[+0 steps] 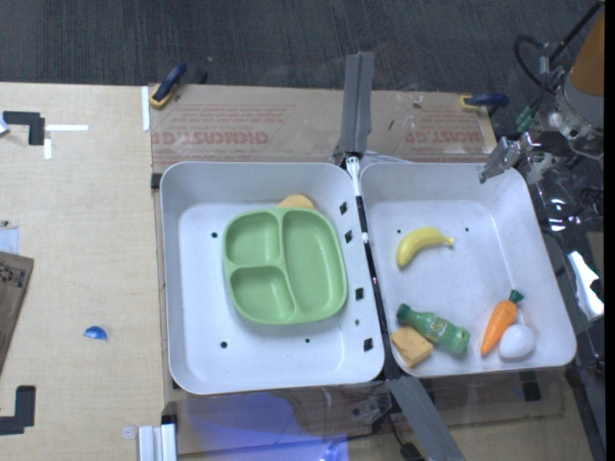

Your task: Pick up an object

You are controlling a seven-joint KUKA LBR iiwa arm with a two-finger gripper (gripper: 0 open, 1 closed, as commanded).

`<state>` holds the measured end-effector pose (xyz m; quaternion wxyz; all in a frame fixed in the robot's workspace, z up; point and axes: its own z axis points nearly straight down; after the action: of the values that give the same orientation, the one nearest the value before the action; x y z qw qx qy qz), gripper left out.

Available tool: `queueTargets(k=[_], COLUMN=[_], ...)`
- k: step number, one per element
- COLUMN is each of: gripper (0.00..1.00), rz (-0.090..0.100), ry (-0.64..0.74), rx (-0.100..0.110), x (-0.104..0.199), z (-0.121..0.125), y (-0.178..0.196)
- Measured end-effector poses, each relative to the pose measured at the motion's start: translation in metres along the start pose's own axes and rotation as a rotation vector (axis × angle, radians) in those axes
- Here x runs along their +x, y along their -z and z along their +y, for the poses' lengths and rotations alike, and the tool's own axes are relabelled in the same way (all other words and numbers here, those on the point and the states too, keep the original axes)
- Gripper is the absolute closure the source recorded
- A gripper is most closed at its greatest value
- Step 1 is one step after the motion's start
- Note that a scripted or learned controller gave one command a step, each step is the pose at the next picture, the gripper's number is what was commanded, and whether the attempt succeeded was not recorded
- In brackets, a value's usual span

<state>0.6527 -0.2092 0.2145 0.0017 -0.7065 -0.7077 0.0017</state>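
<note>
**Where everything sits around me**

Two bins stand side by side on the bench (77, 257). In the left bin (187, 286) a divided plate (285, 265) lies near the middle, and a small rounded thing (297, 201) peeks out from behind its far edge. In the right bin (538, 257) the banana (421, 244) lies toward the middle. Along the near wall, from left to right, lie a sponge block (412, 347), a bottle (435, 328) on its side touching that block, a carrot (498, 324) and an egg (516, 343) just beside the carrot. My claw (502, 158) hangs over the right bin's far right corner.
</note>
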Motion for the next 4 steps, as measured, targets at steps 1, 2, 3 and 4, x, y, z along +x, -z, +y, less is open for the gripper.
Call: queueTargets(k=[1, 2, 3, 4], gripper=[0.0, 0.0, 0.0, 0.0], rz=[-0.001, -0.001, 0.0, 0.0], ry=[0.242, 0.266, 0.394, 0.411], rx=[-0.002, -0.002, -0.001, -0.001], x=[0.077, 0.107, 0.104, 0.105], z=[0.007, -0.046, -0.086, -0.12], y=[-0.104, -0.125, -0.125, -0.126])
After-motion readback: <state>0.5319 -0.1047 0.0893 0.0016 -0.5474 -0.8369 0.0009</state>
